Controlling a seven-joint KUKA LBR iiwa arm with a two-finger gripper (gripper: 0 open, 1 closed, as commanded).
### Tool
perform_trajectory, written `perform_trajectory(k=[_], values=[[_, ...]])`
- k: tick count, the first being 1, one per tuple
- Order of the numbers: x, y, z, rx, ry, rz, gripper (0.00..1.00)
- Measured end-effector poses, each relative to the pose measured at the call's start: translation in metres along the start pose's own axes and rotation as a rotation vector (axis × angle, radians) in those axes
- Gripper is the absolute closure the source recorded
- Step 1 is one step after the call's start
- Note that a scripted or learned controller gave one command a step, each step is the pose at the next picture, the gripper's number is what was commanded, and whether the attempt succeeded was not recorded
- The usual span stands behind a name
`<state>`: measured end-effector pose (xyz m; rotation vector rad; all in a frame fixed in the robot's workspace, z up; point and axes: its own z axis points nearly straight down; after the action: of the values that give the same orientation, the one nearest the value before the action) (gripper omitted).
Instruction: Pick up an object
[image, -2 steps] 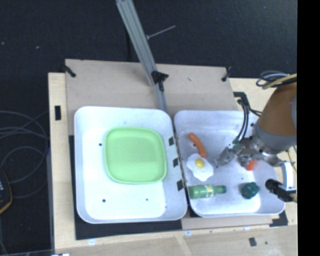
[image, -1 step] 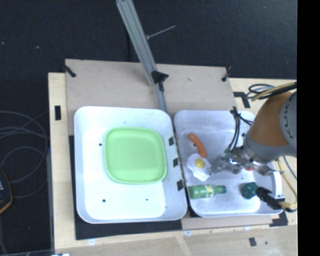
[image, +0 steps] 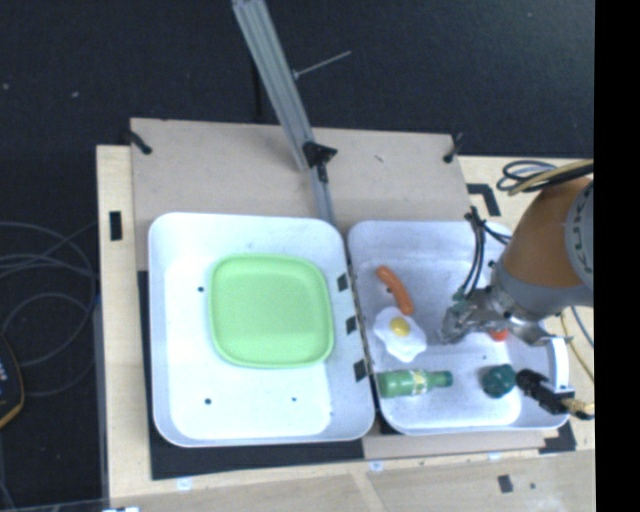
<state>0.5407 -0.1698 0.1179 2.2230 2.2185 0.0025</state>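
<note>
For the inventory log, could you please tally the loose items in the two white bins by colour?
Green: 3, the flat square light green plastic plate, the green toy bottle lying on its side and the small dark green rounded object
Orange: 1, the orange toy sausage
White and yellow: 1, the white toy fried egg with a yellow yolk
Total: 5

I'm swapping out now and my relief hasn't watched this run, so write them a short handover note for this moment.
Gripper: low in the right bin, nothing seen held; finger state unclear.
Right bin: orange sausage, fried egg left of the gripper, green bottle lying near the front, dark green object.
Left bin: green plate.
Done: no pick seen.
Left: grasp and lift one object.
</note>
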Motion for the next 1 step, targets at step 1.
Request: perform_trajectory(k=[1], values=[[-0.0106, 0.0040, -0.0508, -0.003, -0.002, -0.001, 1.00]])
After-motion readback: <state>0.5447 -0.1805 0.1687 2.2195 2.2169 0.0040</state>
